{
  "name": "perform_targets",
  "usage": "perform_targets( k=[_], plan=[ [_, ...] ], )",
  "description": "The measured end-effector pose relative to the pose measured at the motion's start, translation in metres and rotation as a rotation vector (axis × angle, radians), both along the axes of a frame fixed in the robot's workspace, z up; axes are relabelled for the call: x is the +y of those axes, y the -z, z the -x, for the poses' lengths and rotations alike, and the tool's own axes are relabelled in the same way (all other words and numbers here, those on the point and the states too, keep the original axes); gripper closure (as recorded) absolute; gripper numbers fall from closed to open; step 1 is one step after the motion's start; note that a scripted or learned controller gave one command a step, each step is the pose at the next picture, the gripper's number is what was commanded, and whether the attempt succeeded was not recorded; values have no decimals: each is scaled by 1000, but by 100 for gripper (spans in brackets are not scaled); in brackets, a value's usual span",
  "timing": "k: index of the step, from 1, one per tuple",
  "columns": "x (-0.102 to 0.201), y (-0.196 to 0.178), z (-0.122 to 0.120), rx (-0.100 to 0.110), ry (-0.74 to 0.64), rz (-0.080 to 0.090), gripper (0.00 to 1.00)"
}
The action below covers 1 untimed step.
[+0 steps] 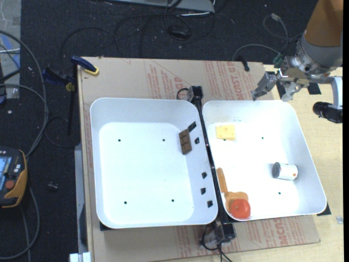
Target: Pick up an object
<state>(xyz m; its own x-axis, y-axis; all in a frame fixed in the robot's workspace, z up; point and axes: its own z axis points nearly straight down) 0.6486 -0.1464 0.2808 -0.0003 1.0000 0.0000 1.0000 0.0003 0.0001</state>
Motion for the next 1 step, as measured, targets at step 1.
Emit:
perform_targets(
  k=[1],
  plan=[
    [0, -10, 0, -1, 0, 0, 100]
  ],
)
